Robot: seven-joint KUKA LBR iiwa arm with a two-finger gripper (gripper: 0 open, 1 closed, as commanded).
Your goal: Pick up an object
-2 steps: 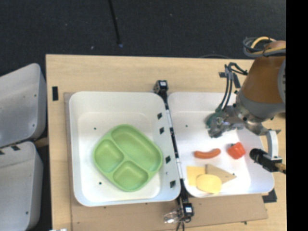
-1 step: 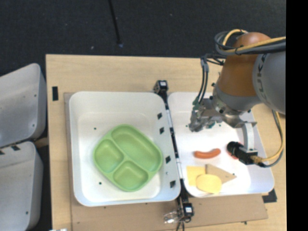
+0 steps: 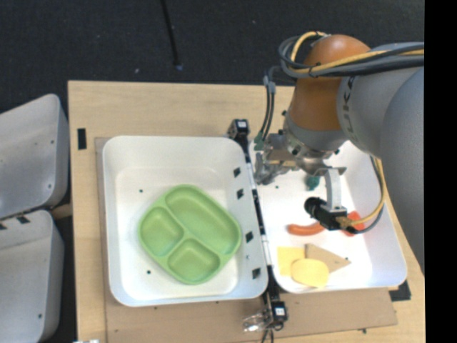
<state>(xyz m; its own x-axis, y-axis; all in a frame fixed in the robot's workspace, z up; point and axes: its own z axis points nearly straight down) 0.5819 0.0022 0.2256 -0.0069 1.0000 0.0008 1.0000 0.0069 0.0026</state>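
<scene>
Over the right bin [image 3: 385, 263], near the bench's back edge, the pincer [image 3: 285, 164] hovers w/ nothing visibly held; grip state unclear. Orange piece [image 3: 305, 229], yellow pieces [image 3: 307, 270] lie unpicked; pickup not done.

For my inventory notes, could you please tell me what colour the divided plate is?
Light green; the plate shows clearly in the camera view.

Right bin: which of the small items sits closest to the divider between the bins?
The flat pale yellow square piece, at the bin's front. The round yellow piece, tan wedge and orange-red strip all lie further right.
</scene>
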